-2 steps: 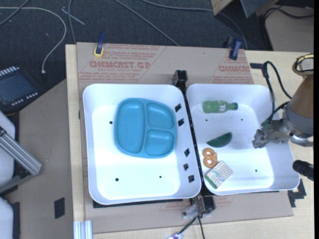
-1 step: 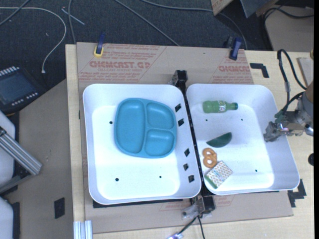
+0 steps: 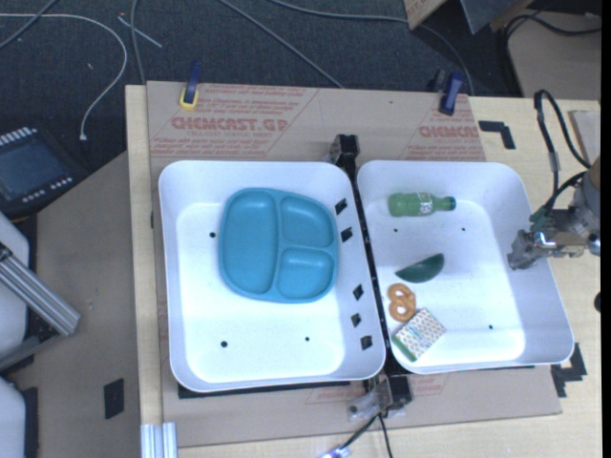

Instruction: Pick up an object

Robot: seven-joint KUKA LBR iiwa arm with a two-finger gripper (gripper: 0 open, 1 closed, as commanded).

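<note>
From my seat the pick has not begun: nothing is lifted, and every object lies on the floor of the right bin [image 3: 511, 284]. My hand [image 3: 527, 249] sits at that bin's right rim, low over the wall, with nothing between it and the white floor that I can make out; how it is set I cannot tell from this slant, so I will not claim a grasp.

What is left is the whole job: choose a target, come over it, descend, close, lift. The green bottle [image 3: 421, 203] lies on its side near the far wall, its long axis running left to right, cap end pointing toward the arm's side. The dark green curved piece [image 3: 421, 269] lies mid-bin, tilted, its long axis rising toward the right. Near the divider sit a pretzel [image 3: 402, 301] and, just beside it, a small patterned packet [image 3: 420, 333] set diagonally. The left bin [image 3: 191, 332] carries a blue divided plate [image 3: 280, 244]
</note>
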